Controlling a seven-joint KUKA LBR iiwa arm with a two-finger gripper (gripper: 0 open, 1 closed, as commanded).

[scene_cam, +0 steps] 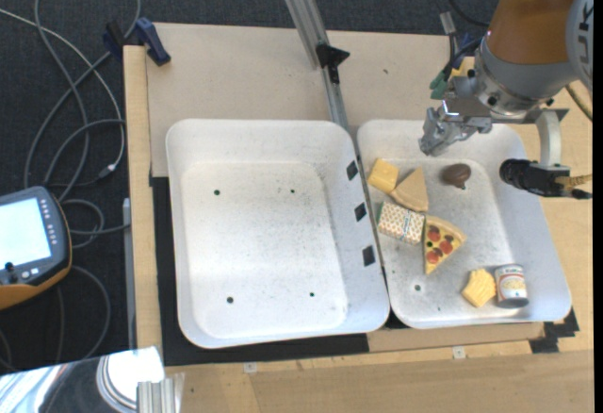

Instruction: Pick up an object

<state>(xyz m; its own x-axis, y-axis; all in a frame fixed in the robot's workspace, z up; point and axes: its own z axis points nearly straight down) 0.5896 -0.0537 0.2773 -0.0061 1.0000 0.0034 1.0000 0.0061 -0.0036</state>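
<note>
- KUKA iiwa arm [542, 20]: rounded grey shell; broad orange band above the wrist; black cables looped at its top
- gripper [439, 140]: small grey metal unit

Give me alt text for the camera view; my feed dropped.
The gripper hangs over the far end of the right bin, just left of a brown piece, holding nothing. The bin also holds cheese wedges, a pizza slice, a cracker box and a small can.
</note>
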